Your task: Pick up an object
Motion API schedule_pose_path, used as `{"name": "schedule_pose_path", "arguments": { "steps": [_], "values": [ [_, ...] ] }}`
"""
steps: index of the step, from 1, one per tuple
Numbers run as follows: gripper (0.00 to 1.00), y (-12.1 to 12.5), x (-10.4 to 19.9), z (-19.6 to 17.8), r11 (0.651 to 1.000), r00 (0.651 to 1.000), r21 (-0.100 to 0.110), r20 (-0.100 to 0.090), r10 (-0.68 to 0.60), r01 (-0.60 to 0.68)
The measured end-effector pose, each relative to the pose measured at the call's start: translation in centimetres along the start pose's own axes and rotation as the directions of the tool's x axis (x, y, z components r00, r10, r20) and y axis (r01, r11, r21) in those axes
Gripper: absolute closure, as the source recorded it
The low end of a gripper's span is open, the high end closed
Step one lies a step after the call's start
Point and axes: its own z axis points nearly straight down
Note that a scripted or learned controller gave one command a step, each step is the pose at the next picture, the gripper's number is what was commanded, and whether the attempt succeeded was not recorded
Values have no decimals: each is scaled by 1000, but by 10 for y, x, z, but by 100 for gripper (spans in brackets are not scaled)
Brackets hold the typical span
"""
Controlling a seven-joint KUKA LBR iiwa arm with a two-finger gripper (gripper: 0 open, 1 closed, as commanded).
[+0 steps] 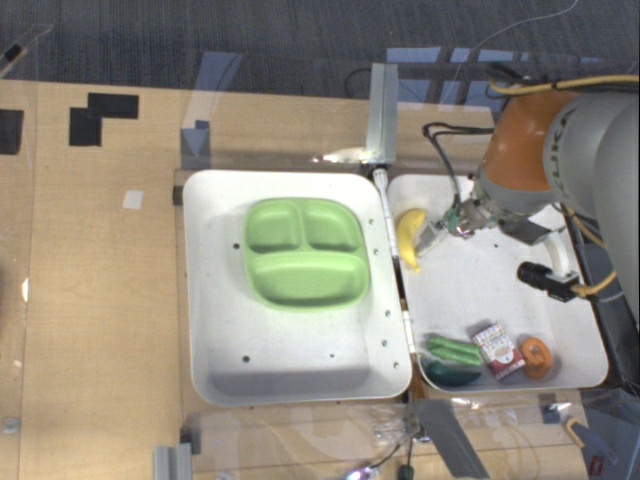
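Note:
A yellow banana (408, 236) lies against the left wall of the right bin (500, 288). My gripper (434, 234) hangs low just to the banana's right, reaching in from the grey arm with the orange band (520, 153). I cannot make out whether it touches the banana. At the right bin's front edge lie a green pea pod (452, 349), a dark green object (450, 373), a small red and white box (497, 350) and an orange fruit (535, 356).
The left bin (215, 348) holds a green divided plate (305, 251). A metal divider (392, 268) runs between the bins. Black cables (445, 153) trail from the wrist over the right bin's back edge.

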Motion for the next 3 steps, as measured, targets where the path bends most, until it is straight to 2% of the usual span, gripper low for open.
{"name": "schedule_pose_path", "arguments": {
  "steps": [1,2,3],
  "values": [
    [0,-42,12,-3,982,982,6,-6,-190,190],
    [0,-57,63,-97,730,730,1,-8,-684,684],
    [0,-89,30,-3,921,921,0,-4,-390,390]
  ]
}}
